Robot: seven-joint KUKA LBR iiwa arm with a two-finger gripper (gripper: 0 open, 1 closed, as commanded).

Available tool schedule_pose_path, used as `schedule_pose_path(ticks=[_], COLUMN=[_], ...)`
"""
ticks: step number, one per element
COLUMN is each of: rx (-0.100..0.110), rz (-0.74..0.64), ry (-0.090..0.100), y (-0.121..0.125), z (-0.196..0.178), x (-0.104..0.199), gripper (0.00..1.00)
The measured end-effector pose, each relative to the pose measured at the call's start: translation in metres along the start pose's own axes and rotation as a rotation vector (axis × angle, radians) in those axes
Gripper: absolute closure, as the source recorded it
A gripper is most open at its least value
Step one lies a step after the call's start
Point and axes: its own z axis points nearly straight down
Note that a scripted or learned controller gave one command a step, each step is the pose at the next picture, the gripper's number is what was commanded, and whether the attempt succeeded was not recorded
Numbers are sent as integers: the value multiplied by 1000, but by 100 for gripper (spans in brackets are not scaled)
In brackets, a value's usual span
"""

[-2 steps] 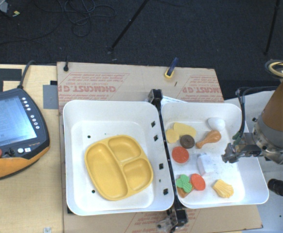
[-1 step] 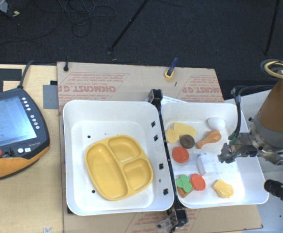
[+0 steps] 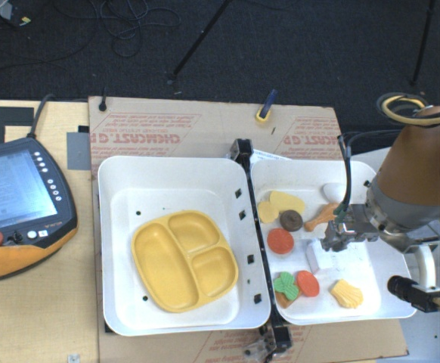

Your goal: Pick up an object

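We see a cardboard sheet [image 3: 205,131] under two white bins, its red print upside down and too blurred for us to read. The left bin [image 3: 129,180] holds a yellow divided tray [image 3: 184,259], its long axis running from near-left to far-right. The arm [image 3: 409,176] reaches in over the right bin [image 3: 386,312]. A handheld control pad [image 3: 20,203] lies at the left; its screen text is illegible. The gripper [image 3: 339,237] hangs low over the right bin's middle; we cannot tell whether it is parted or closed. Around it lie small toy foods: a pale yellow piece [image 3: 284,203], a red round one [image 3: 280,241], a brown one [image 3: 291,220], a green piece [image 3: 286,284], a yellow chunk [image 3: 346,293].
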Motion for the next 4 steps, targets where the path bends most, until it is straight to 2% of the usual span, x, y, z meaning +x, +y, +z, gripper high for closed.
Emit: schedule_pose_path(ticks=[1,2,3,4], rx=[-5,-6,-21,-5], rz=[-4,-9,5,-6], ry=[0,2,-3,-1], y=[-16,-16,-16,-17], z=[-37,-86,-227,-247], x=[61,159,95,178], gripper=[100,100,100,100])
